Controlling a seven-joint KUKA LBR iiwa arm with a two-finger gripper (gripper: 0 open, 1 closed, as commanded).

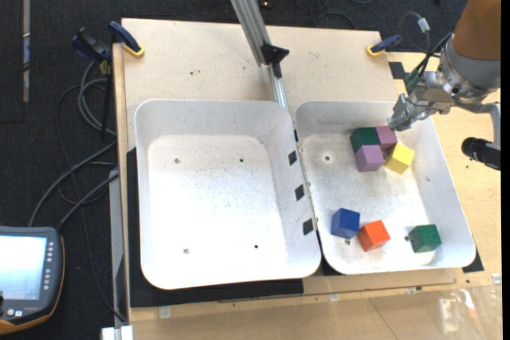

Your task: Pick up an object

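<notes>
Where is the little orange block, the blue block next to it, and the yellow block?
Small orange cube (pixel 374 235), camera view: middle of its top face.
Small blue cube (pixel 346 221), camera view: middle of its top face.
Small yellow cube (pixel 399 158), camera view: middle of its top face.

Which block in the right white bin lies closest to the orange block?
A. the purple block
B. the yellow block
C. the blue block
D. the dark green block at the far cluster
C: the small blue cube-shaped block sits right beside the orange cube-shaped block near the front of the right shallow white bin, while the yellow and purple ones lie farther back.
</notes>
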